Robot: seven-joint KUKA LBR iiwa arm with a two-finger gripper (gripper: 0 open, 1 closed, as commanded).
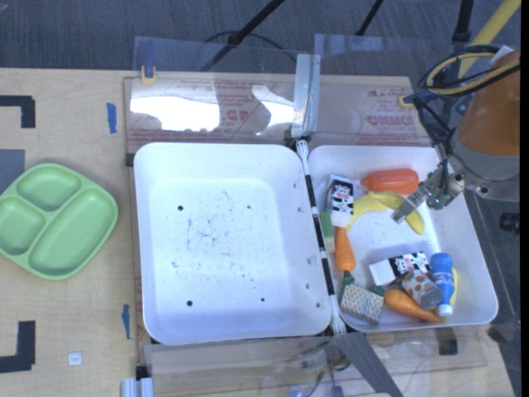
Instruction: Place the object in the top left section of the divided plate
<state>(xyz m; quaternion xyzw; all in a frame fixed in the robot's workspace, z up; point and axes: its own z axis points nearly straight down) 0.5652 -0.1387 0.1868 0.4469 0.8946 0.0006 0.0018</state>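
The wooden surface [66, 321] is carrying two shallow white bins side by side, with clear panels standing along their far edge. The left bin [223, 238] is showing only faint blue scribbles and a few dark dots on its floor. The right bin [475, 255] is holding a jumble of toy food and packets.

The grey arm [488, 139] with its orange band is reaching in from the right, over the far right part of the right bin. The green divided plate [56, 218] is sitting well apart from all this, at the left of the surface, its three sections bare.

Inside the right bin, an orange-red sausage-like toy [390, 179] is lying at the far side, touching a yellow banana [382, 204] just nearer. The pincer [417, 203] is hovering over the banana's right end; I cannot tell whether it is wide or narrow, and nothing is showing as gripped. A black-and-white carton [341, 196] is standing at the bin's left, with a carrot [344, 251] nearer. At the near right, a blue-capped bottle [441, 279], another carrot [409, 304], a small can [421, 286] and a patterned packet [362, 303] are crowding together.
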